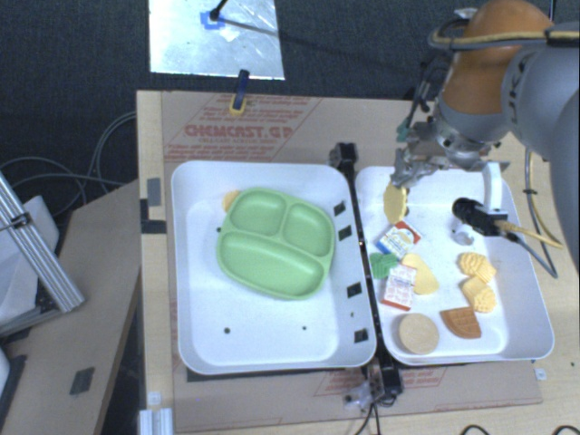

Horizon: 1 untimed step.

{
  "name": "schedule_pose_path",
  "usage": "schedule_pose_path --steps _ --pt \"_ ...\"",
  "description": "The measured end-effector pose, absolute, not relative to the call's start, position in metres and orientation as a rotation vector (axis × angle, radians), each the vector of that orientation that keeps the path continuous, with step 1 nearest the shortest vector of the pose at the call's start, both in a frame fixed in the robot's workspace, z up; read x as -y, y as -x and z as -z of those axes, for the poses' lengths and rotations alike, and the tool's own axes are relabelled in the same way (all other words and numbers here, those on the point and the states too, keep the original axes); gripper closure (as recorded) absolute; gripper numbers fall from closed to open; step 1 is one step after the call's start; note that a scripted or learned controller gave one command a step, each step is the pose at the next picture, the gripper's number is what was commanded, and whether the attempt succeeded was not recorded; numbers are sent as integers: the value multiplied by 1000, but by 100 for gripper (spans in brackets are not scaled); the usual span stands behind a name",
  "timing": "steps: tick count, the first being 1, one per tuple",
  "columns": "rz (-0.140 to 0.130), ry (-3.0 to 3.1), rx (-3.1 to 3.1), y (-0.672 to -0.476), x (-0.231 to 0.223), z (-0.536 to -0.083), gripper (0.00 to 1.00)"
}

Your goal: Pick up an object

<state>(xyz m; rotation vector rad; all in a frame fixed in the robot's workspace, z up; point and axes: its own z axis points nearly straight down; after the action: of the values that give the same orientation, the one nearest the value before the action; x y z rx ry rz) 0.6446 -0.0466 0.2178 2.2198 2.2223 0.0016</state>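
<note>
**Operator:** Camera view has my pincer [401, 178] low over the right white bin [530, 329], its tips clamped on a pale yellow flat food piece [394, 203] hanging from them.

**Observer:** Risk?

**Operator:** I judge the grip thin, only at the piece's top edge. A quick swing could shake it loose onto the red-and-white packet [399, 239] just below, or the black divider [358, 243] beside it.

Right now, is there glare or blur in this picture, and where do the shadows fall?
In the camera view, the metal sheet at the top reflects bright glare; the arm looks slightly soft at the upper right; the green divided tray and the small food pieces cast only faint, short shadows on the white bins, so the lighting is diffuse.
</note>
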Motion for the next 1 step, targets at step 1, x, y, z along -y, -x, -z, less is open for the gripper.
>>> schedule_pose_path --steps 1 --pt "-2 -2216 -2225 -647 44 -216 100"
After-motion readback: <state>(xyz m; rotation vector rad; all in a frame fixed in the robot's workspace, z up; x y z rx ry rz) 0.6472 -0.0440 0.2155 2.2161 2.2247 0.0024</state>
